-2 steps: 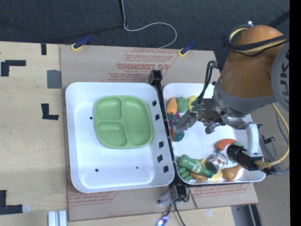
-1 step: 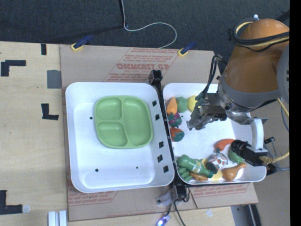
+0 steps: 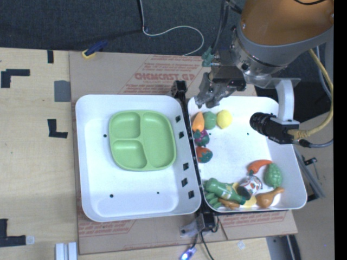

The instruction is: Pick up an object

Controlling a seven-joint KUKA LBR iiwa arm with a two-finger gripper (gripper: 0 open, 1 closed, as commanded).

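Cardboard [image 3: 108,72] covers the counter [image 3: 32,145] under two white bins set side by side. The left bin [image 3: 92,156] holds a pale green divided plate [image 3: 142,140], lying flat near its middle. Black clips [image 3: 183,167] run down the seam where the bins meet. In the right bin [image 3: 287,161], a small carrot-like toy [image 3: 198,121], a yellow round toy [image 3: 224,118] and two more small toys [image 3: 203,146] sit near the upper left corner. A heap of toy food [image 3: 244,188] lies along the near edge, with a green leafy piece [image 3: 273,174] at its right. The hand [image 3: 210,98] hangs just above the carrot-like toy and the yellow one, with nothing seen between its fingers; whether they stand wide or narrow cannot be told. The grey arm [image 3: 282,26] with its orange band fills the upper right.
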